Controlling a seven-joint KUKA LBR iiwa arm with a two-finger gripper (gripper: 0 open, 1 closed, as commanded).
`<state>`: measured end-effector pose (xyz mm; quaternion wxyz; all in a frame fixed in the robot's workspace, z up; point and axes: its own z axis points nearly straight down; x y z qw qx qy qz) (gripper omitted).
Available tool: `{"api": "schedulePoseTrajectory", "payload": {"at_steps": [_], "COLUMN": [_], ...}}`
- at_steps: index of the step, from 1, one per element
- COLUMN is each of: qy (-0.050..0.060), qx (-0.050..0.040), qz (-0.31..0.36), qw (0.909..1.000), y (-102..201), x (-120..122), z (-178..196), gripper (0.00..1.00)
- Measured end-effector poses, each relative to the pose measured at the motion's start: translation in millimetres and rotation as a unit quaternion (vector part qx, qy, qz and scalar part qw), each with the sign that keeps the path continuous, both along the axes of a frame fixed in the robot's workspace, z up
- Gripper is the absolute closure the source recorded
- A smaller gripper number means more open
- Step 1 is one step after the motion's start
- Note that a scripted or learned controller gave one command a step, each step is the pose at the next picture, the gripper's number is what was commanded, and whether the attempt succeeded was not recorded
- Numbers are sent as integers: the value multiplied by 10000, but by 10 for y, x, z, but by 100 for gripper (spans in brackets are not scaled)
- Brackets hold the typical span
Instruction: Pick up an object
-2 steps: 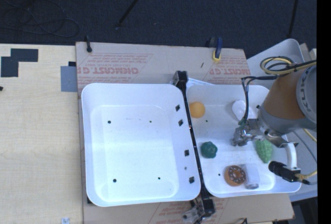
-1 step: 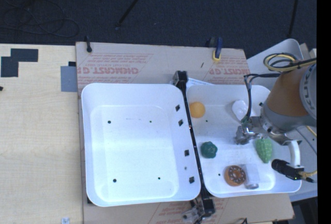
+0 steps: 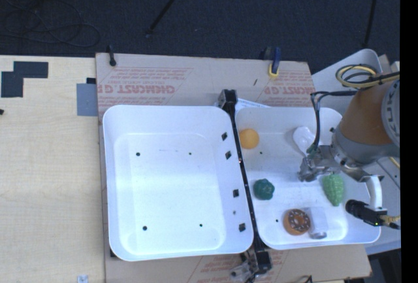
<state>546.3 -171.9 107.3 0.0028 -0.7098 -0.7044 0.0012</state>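
Your loose items all sit in the right-hand white bin (image 3: 274, 236), which is presumably why the grey arm with its orange band reaches in low over that side while the left-hand white bin (image 3: 117, 138) gets no attention. The two-finger gripper (image 3: 312, 170) hangs down close to the bin floor, in a bare patch among the objects.

You cannot tell from this slanted view how wide the jaws stand, and nothing shows between them, so do not count anything as grasped. Nearest to the gripper is the green bumpy plastic lump (image 3: 334, 188), just beside it and slightly toward the near rim. The small dark green rounded object (image 3: 264, 189) lies near on the other side, toward the divider. The orange ball (image 3: 249, 138) sits well apart, further back. The brown ring-shaped doughnut toy (image 3: 297, 221) rests near the front rim. My guess is the bumpy lump makes the easiest target
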Motion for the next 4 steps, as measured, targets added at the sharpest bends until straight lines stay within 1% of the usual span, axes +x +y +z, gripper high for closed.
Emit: {"api": "schedulePoseTrajectory", "payload": {"at_steps": [1, 2, 3, 4], "qy": [9, -113, -44, 3], "qx": [2, -20, -13, -12], "qz": [-12, 64, 40, 13], "qw": [10000, 9999, 10000, 10000], "y": [-9, 574, 566, 188], "x": [-6, 141, -399, -713], "z": [94, 2405, 2873, 2397], "gripper": [100, 100, 100, 100]}}
